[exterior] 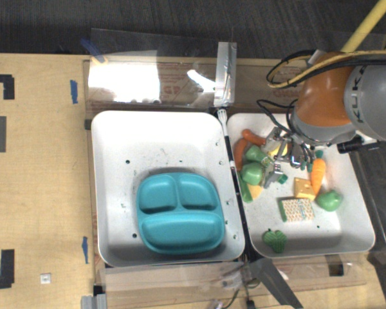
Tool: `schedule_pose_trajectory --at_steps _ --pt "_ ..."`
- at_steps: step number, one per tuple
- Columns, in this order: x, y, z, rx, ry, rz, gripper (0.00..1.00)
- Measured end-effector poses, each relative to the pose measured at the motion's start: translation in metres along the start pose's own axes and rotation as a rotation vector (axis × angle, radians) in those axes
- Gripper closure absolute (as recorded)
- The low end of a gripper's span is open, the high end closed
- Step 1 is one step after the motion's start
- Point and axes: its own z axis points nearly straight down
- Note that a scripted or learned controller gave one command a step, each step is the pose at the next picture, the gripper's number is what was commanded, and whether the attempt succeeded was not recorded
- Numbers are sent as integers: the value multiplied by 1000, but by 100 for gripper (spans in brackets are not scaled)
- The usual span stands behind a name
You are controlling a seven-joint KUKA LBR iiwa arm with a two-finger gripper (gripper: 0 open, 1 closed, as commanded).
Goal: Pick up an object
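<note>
My gripper point(278, 158) hangs low over the upper left part of the right bin point(357, 234), below the orange wrist band point(321, 98). It sits right beside a cluster of toy food: an orange piece point(248, 136), a green vegetable point(251, 172) and a yellow piece point(255, 190). To its right lie a carrot point(318, 172), a yellow block point(303, 187) and a green round piece point(329, 200). A patterned box point(296, 209) and a green leafy piece point(275, 239) lie nearer the front. I see nothing lifted off the bin floor.
The left bin point(116, 140) holds a teal divided tray point(179, 211) at its front. A ridge point(231, 172) separates the two bins. Cables point(289, 69) loop above the arm, and a clear plastic sheet point(154, 76) lies behind the bins.
</note>
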Motion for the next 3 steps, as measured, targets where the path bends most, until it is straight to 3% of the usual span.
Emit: schedule_pose_trajectory --at_steps 1,2,3 --pt "44 -38 0 0 3 -18 0" --pt "36 -6 0 -1 -2 -97 0" --pt "-12 2 1 -1 3 5 0"
